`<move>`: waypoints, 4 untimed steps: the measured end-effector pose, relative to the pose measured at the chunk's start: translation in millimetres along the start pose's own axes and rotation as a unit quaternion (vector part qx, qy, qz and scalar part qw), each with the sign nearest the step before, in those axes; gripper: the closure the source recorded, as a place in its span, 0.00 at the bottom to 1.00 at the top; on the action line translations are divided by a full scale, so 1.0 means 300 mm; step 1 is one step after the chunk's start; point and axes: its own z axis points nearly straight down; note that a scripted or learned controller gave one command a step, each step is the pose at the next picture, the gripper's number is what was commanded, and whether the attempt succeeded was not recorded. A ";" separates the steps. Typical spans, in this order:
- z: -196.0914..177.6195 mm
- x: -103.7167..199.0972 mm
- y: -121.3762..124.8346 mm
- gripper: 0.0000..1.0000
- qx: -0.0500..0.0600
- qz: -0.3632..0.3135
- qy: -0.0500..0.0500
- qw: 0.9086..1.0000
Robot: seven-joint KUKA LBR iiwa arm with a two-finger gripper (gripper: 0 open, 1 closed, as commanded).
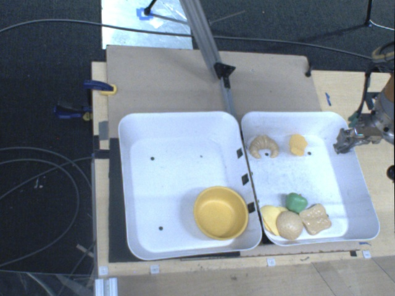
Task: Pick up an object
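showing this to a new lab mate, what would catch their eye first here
Probably the yellow bowl, alone at the near right of the left bin. Next, the cluster of food toys in the right bin: a croissant and a small yellow piece at the far end, a green pepper among tan pieces near the front. The gripper sits at that bin's right rim.

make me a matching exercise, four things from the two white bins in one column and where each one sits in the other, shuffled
Things:
1. round yellow bowl
2. tan croissant-shaped toy
3. green pepper-shaped toy
4. grey two-finger gripper

Places:
A. right bin, far half, near the divide between bins
B. over the right bin's right rim
C. left bin, near right corner
D. right bin, near half, beside a tan bread-slice toy

Pairs: 1-C, 2-A, 3-D, 4-B
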 end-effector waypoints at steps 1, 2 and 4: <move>0.019 0.174 0.045 1.00 0.001 -0.002 0.001 1.000; 0.042 0.356 0.042 1.00 0.001 -0.002 0.001 1.000; 0.073 0.686 0.086 1.00 0.001 -0.003 0.002 1.000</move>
